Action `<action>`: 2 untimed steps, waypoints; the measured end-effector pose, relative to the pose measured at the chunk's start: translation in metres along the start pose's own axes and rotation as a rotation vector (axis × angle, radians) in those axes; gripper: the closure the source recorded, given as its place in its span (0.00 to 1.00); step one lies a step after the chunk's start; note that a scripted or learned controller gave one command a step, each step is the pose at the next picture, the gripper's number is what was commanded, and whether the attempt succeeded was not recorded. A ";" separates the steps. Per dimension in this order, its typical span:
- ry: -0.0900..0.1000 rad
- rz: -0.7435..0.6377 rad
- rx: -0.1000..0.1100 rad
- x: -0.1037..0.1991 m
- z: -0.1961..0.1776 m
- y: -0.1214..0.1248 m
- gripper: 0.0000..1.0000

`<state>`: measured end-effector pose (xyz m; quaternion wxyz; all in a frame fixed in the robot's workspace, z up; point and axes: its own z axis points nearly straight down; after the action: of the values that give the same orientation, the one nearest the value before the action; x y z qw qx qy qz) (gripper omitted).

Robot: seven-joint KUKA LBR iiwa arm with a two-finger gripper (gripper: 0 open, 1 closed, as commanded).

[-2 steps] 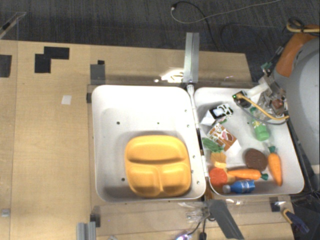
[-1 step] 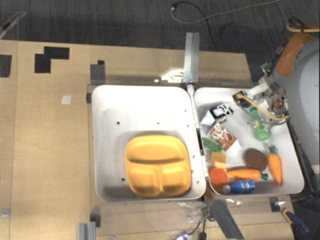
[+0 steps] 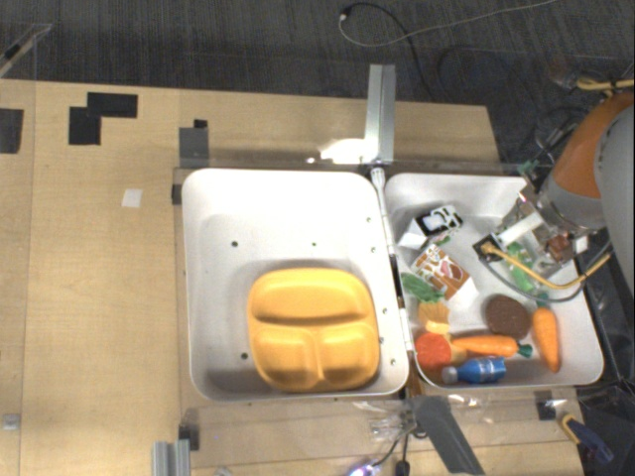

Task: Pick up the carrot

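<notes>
One yellow divided tray [image 3: 313, 327] is sitting in the left bin [image 3: 213, 266], well apart from the work. In the right bin [image 3: 476, 194] two carrots are lying: one flat along the near wall [image 3: 483, 346], one slanted at the near right corner [image 3: 547, 338]. Between them one brown disc [image 3: 507, 315] is crowding both, and one blue bottle [image 3: 482, 370] is touching the flat carrot, so a descending hand is risking a pinch on the wrong thing or a slip against the wall. One snack packet [image 3: 440, 268] is lying further back. The hand [image 3: 524, 238] is hovering over the bin's right side; whether it is spread I cannot tell.
</notes>
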<state>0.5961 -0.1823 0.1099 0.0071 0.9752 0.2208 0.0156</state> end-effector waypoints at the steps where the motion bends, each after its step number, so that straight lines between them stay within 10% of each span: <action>1: -0.010 0.130 0.001 0.043 0.007 0.030 0.00; 2: -0.010 0.116 0.004 0.047 -0.003 0.029 1.00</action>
<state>0.6510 -0.1879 0.1148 0.0054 0.9864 0.1639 0.0105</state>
